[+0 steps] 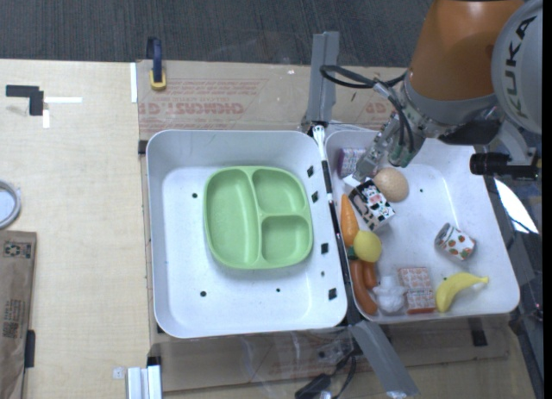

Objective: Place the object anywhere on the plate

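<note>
- Plainly, this is the picking step: the gripper (376,163) hangs low in the far left part of the right bin (483,289), just above a small black-and-white patterned box (374,203) and beside a tan egg-shaped object (392,185).
- I cannot tell how the gripper is set, and nothing is seen in its grasp.
- The task does not say which object is meant; the patterned box looks the likeliest, being nearest the tool, and it lies well apart from the plate.
- The green divided plate (257,216) sits bare in the middle of the left bin (172,294).
- The next move probably calls for a clean descent onto one item, without nudging the egg-shaped neighbour, then a lift over the wall between the bins.
- The bins rest on a pale wooden bench (69,182); dark floor (216,1) lies beyond.
</note>
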Motion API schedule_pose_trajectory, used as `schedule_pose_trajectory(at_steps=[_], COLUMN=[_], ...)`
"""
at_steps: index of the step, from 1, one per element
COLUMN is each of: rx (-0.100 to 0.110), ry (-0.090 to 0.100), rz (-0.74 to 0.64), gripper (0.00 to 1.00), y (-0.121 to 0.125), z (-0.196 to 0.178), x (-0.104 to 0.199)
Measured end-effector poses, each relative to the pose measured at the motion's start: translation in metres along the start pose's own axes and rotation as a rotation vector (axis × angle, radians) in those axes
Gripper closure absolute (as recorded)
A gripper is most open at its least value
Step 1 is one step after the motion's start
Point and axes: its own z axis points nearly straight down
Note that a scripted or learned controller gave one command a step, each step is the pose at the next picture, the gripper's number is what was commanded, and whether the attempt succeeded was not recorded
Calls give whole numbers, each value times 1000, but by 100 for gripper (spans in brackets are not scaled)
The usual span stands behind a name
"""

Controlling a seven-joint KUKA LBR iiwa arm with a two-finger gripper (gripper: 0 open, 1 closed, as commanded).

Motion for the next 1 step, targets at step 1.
schedule_pose_trajectory(at_steps=[1], rx=[-1], ry=[-1], rz=[-137], gripper=[100], y=[14], z=[27], x=[-19])
